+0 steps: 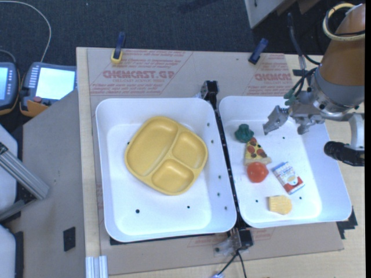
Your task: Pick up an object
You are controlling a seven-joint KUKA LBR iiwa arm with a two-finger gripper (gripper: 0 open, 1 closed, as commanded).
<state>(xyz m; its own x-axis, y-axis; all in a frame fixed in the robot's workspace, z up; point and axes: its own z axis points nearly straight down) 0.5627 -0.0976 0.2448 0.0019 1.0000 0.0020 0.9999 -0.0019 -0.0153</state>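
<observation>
**Small toy foods in the right bin, pincer spread above them**

The pincer (288,122) is seen spread apart and holding nothing, above the far part of the shallow white right bin (324,213). Below it lie a small green lumpy toy vegetable (244,133), a flat plastic pizza-slice toy (254,150), a round red plastic tomato (257,172), a small red-and-white carton (288,177) and a yellow wedge of toy cheese (280,204). All are judged light and rigid. The tomato is likely to roll and slip; the carton's flat parallel sides should be gripped more surely. The yellow compartmented plastic plate (166,154) rests in the left bin (110,155).
</observation>
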